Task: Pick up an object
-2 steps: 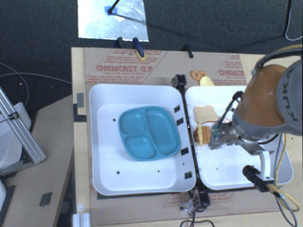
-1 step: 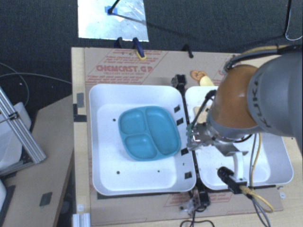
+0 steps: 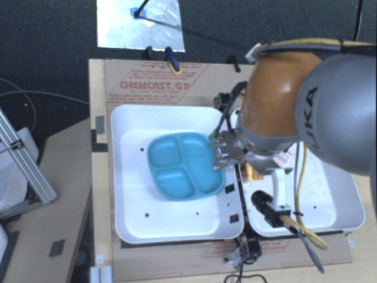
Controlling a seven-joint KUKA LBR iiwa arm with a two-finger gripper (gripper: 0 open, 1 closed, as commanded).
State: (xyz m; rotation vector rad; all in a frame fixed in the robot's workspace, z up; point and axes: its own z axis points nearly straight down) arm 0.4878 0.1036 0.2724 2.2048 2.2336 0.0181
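Note:
A light blue divided plate (image 3: 182,165) with three compartments lies in the left white bin (image 3: 135,217), toward its right side. My gripper (image 3: 219,154) hangs at the plate's right rim, close to the wall between the two bins. The bulky grey and orange arm covers most of what lies beneath it. A small orange and white thing (image 3: 250,173) peeks out beside the wrist in the right bin (image 3: 347,211); I cannot tell what it is.
The two bins rest on a cardboard sheet (image 3: 154,82) with red print. A shiny metal plate (image 3: 139,16) lies behind it on dark carpet. An aluminium frame (image 3: 20,164) stands at the far left on a wooden board.

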